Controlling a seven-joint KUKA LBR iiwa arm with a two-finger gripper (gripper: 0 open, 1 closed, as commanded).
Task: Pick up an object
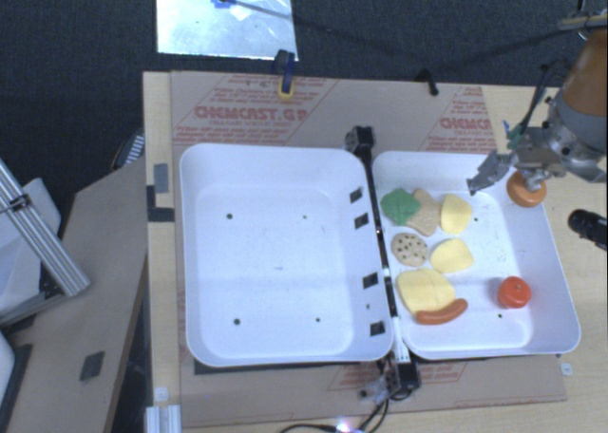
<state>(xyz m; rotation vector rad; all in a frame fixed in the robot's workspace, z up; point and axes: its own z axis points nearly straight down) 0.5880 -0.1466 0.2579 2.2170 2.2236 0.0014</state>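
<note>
Objects for picking all lie in the right bin (551, 274): a green piece (400, 204), a tan piece (426, 214), two yellow pieces (456, 214) and (451, 254), a cookie (409, 249), a larger yellow piece (425, 288) with a sausage (441, 312) touching its near edge, and a tomato (513, 291) apart toward the bin's right wall. An orange item (525, 189) sits at the bin's far right rim, just under the arm. The left bin (275, 251) adjoins it on the table (237, 103).

Your gripper (486, 175) hangs over the right bin's far edge, near the upper yellow piece; you cannot tell its state, and nothing shows in it. You look to be in the approach step, with no grasp made. Next, choose one target, centre above it and descend; the tomato, standing alone, likely offers the cleanest grasp.
</note>
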